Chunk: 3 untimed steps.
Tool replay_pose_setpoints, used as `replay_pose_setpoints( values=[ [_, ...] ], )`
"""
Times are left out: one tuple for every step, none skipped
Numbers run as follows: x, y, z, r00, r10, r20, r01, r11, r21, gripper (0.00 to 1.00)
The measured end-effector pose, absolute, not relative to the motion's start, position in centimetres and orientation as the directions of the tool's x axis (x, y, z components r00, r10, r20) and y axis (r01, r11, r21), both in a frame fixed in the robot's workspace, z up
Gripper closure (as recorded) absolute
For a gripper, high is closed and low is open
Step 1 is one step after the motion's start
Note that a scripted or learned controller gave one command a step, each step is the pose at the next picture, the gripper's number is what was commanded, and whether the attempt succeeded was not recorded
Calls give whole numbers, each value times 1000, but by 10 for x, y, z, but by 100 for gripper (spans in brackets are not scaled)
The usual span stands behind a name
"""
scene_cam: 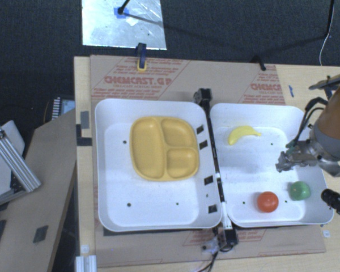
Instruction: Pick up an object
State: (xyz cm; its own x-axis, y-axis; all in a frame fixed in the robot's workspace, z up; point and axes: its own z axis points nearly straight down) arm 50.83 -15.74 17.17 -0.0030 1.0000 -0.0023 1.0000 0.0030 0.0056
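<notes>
Camera view looks down on two white bins side by side, with the arm (pixel 334 120) coming in at three o'clock over the right bin (pixel 238 115). Its gripper (pixel 287 162) hangs above that bin's floor, just past the centre toward three o'clock; whether it is parted or closed I cannot tell, and nothing shows as held.

Three objects lie in this bin. A small green ball-like object (pixel 299 191) sits just beside the gripper, toward five o'clock of it. A round red-orange object (pixel 267 202), tomato-like, rests near the bin's six o'clock wall. A yellow banana (pixel 242 134), curved and lying flat, is toward twelve o'clock, well apart from the other two.

The green object looks the likeliest target, being nearest. To take it well, the gripper should be centred squarely over it before descending, since a round, smooth thing will probably roll away from an off-centre squeeze. It also lies close to the bin's three o'clock wall, so the descent should keep clear of that rim.

The left bin (pixel 110 169) holds a yellow divided plate (pixel 161 146).
</notes>
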Motion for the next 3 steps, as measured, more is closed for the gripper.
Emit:
replay_pose_setpoints(
  values=[
    [508, -167, 231, -3, 1000, -3, 1000, 3, 8, 100],
    [509, -167, 253, -4, 1000, -2, 1000, 4, 5, 100],
    [514, -112, 260, -10, 1000, 1, 1000, 10, 3, 100]
  ],
)
